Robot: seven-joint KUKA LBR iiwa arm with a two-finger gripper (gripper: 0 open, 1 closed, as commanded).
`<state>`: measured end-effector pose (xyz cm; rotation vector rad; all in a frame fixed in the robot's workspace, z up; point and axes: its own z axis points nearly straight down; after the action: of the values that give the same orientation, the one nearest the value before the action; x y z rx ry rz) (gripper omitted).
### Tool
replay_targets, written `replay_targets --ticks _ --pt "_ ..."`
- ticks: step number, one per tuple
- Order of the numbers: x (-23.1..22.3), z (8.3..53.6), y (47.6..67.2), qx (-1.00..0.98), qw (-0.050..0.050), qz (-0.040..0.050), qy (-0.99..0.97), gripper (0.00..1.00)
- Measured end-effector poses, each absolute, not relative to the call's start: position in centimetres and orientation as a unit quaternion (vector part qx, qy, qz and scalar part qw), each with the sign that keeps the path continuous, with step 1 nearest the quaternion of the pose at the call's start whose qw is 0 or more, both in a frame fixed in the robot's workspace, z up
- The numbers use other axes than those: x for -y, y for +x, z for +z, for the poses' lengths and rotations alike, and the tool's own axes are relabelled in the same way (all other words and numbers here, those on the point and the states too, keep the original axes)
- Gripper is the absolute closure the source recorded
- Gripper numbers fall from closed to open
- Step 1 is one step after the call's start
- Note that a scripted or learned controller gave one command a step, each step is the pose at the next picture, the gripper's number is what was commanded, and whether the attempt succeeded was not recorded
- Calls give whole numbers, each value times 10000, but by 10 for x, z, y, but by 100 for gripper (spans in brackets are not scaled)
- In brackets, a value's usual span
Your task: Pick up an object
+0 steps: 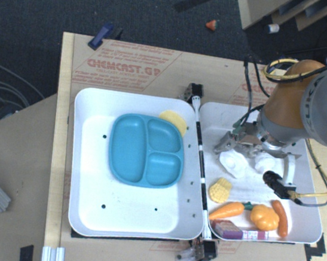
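My gripper [237, 148] hangs low over the back of the right bin [315, 222], just above a crumpled white object [233, 164]. A second white item [265, 164] lies to its right. Nearer the front are a piece of corn [220, 190], a carrot [226, 210], an orange pepper [264, 218], a red sausage [281, 219] and a purple packet [231, 230]. The grey and orange wrist blocks my view of the gripper's tips.
The left bin [86, 206] holds a blue divided plate [146, 150] with a yellow item [174, 121] behind it. A rim with black clips separates the two bins. Cables loop beside the arm at the right bin's right side.
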<state>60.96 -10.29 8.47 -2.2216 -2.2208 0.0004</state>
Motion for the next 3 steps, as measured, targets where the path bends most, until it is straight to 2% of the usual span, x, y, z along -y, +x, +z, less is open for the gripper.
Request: replay_targets --ticks 1,2,3 --pt "69 185 569 7074 -1 -5 -7068 0" --pt "64 184 486 7069 13 6 -7074 0" --pt "96 87 481 7068 -12 -13 -7074 0"
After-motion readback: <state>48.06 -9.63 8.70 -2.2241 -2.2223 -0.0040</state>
